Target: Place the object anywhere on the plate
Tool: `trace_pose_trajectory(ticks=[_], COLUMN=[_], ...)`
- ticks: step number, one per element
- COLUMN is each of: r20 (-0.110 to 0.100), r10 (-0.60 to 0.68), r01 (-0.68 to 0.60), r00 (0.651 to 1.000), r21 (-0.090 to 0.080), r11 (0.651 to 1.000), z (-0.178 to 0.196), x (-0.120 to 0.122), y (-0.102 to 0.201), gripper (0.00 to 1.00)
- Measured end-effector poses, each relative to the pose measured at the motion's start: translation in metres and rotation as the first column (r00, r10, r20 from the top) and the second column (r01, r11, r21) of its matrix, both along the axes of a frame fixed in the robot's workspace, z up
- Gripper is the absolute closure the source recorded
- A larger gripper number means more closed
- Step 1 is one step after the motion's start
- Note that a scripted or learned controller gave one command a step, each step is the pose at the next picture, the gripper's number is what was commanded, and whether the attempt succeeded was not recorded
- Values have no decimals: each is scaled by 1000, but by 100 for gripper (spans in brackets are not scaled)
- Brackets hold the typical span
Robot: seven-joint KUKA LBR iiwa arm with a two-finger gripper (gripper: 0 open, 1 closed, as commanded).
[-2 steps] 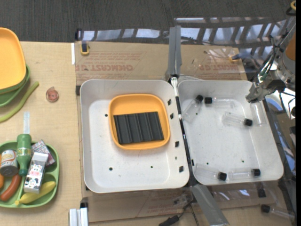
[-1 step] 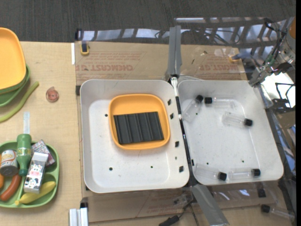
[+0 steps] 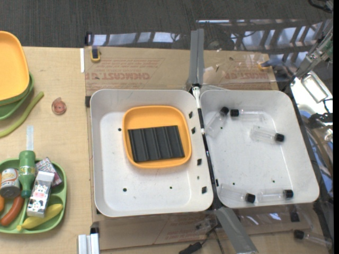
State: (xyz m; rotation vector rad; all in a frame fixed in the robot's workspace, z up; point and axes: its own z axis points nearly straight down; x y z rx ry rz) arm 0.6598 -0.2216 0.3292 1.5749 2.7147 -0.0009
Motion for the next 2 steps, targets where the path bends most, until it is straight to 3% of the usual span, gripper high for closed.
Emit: trace_pose_trajectory(ticks=[1,2], r20=[0,0], r10=[244,244], r01=[-244,-244], r00=[970,970], r21=[-1,-1], r11=[970,970], z=[76,76], x=[0,0], y=[0,0], gripper=[100,0])
